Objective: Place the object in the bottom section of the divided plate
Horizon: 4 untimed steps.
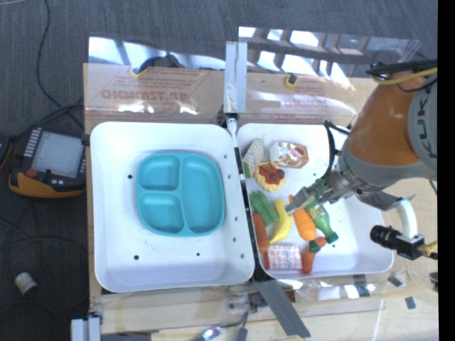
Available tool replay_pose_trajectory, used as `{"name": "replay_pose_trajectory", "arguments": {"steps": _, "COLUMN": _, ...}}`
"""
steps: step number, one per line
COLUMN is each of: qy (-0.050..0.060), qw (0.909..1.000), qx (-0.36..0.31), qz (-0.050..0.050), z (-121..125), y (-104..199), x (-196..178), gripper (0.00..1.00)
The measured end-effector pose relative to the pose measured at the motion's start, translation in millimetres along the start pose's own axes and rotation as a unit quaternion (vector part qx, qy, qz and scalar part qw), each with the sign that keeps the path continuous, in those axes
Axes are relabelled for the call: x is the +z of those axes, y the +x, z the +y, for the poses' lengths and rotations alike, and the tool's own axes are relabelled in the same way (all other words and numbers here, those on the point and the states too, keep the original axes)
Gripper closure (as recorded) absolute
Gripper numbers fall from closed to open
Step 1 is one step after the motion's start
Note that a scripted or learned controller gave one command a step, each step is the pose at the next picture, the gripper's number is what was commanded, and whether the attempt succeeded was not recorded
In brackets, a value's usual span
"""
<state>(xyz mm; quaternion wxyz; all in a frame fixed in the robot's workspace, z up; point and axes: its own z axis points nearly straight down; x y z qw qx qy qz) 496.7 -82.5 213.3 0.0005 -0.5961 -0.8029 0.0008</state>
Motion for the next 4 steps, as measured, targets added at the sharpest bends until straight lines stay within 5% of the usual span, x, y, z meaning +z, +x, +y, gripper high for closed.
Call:
{"name": "replay_pose_trajectory", "arguments": {"steps": 1, "qy": 0.001, "qw": 0.9986, "qx": -0.053, "qz": 0.0, "z": 81.6, "y": 45.1, "x": 30.8, "gripper": 1.0}}
{"name": "replay_pose_trajectory", "arguments": {"steps": 2, "qy": 0.001, "qw": 0.9994, "qx": 0.035, "qz": -0.001, "z": 111.2, "y": 22.6, "x": 30.4, "gripper": 1.0}}
{"name": "replay_pose_trajectory", "arguments": {"steps": 3, "qy": 0.001, "qw": 1.0, "qx": 0.006, "qz": -0.001, "z": 123.8, "y": 81.4, "x": 30.4, "gripper": 1.0}}
{"name": "replay_pose_trajectory", "arguments": {"steps": 4, "qy": 0.001, "qw": 1.0, "qx": 0.007, "qz": -0.001, "z": 123.8, "y": 81.1, "x": 30.2, "gripper": 0.0}}
